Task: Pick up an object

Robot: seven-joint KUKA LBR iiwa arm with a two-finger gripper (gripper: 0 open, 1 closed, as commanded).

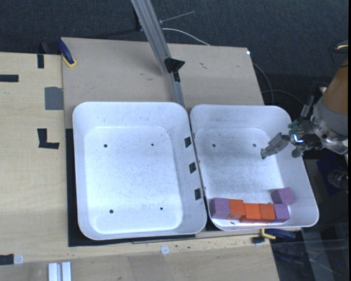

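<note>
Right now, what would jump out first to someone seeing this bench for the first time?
The row of purple and orange blocks packed along the near wall of the right bin stands out against the white. Next comes the arm's gripper, reaching in over that bin's right side, above the speckled floor and apart from the blocks.

two shallow white plastic bins, the left bin [131, 168] and the right bin [245, 157], are peppered with fine dark specks. along the right bin's lower edge sit purple foam blocks [221, 208] and orange foam blocks [251, 211]. the pale tan wooden counter [23, 157] carries black tape marks [45, 138] and a grey patch [54, 98].
</note>
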